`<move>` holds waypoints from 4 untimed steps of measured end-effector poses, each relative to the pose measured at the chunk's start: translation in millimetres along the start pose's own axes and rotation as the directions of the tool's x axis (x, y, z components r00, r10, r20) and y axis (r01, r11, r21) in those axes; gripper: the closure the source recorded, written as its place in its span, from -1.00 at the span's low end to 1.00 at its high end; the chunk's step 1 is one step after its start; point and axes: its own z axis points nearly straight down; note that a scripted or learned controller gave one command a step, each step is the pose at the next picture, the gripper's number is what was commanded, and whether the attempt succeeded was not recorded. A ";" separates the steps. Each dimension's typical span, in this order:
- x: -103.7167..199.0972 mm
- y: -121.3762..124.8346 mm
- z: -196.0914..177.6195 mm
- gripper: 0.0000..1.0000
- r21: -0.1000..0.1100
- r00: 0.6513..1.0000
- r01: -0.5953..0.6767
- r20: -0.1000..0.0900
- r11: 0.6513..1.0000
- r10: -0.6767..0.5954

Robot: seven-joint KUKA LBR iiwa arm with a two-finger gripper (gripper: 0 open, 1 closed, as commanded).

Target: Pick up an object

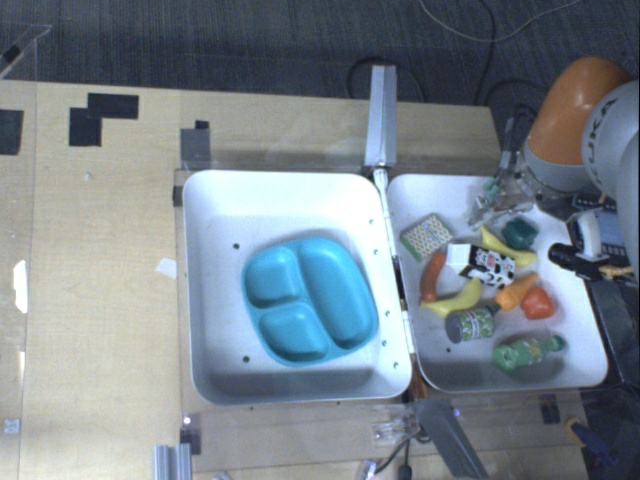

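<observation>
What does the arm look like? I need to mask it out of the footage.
The arm is grey with a rounded orange band above the wrist. Below it sits a slim metallic gripper, with dark cables alongside and a black-and-white fitting low on the arm.

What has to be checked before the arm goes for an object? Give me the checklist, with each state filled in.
1. Objects within reach: ok. The right bin holds a green bottle, a dark can, a yellow banana and a checkered packet.
2. Gripper over the object bin: ok, at its far right corner.
3. Fingers open: cannot tell, too small and cluttered.
4. Gripper free of load: cannot tell.
5. Isolated target: ok for the green bottle, which lies apart near the front; not ok for the banana, which touches neighbours.
6. Left bin: holds only a blue divided tray.
</observation>
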 end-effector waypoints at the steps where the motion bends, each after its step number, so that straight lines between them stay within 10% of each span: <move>1: 0.0 0.0 0.1 -1.00 0.000 1.000 0.000 0.000 1.000 0.000; 2: -33.3 -14.1 6.7 -1.00 0.002 0.999 -0.053 -0.004 0.999 0.053; 3: -32.1 -11.6 -4.6 1.00 -0.002 0.999 -0.048 -0.002 0.999 0.048; 4: -32.1 -11.7 -4.5 -1.00 -0.002 0.999 -0.048 -0.002 0.999 0.048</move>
